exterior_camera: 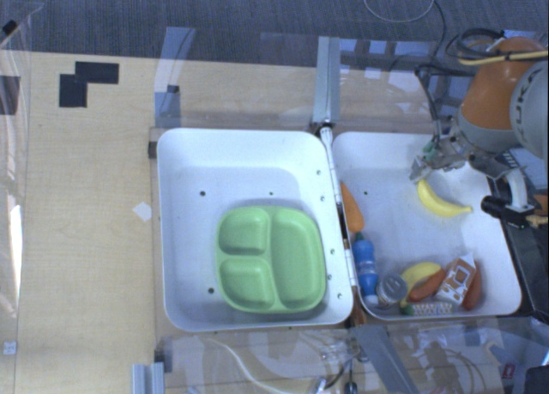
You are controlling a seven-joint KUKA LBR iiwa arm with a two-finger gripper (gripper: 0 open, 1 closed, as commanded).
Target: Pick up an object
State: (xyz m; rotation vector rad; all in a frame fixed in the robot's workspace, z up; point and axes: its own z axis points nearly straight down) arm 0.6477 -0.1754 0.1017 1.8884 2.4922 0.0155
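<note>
Plate [271,257], green and divided, lies in the left bin [184,212], well left of the tool [433,160]. Nearer, below and left of it in the right bin [386,152], sit a blue bottle [364,265] and snack packets [448,281]. Just below the tool lies a banana [441,201]; whether the tool is released or clenched cannot be told, so it should probably centre over the banana's middle before descending.

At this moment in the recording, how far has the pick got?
Nothing looks picked yet. The gripper sits low in the right bin, just above the banana's upper end, and the banana lies on the bin floor. The grasp and lift are left. The bottle and other items lie untouched along the bin's near edge.
</note>
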